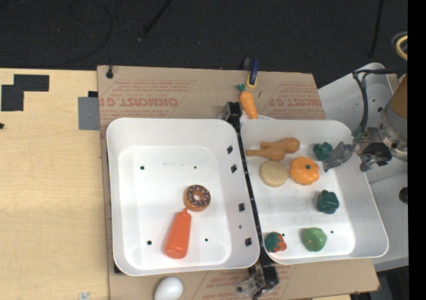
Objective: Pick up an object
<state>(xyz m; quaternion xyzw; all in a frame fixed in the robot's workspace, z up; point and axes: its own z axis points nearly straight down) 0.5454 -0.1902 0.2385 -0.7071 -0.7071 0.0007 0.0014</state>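
Observation:
The right bin (363, 192) holds a tan drumstick (274, 149), a cream disc (273, 174), an orange pumpkin (304, 171), two dark teal pieces (323, 151) (327, 201), a green pepper (314, 239) and a red and green piece (275, 242). In the left bin (133, 146) lie a chocolate donut (197, 197) and an orange bottle (178, 234). My gripper (338, 156) reaches in over the right bin's right rim. It is low and just right of the upper teal piece, with nothing visibly held.
An orange carrot (248, 104) lies on the cardboard behind the bins, by a blue and yellow clamp (251, 72). A white egg (169, 288) sits in front of the left bin. Black clips (241, 207) line the divide between the bins.

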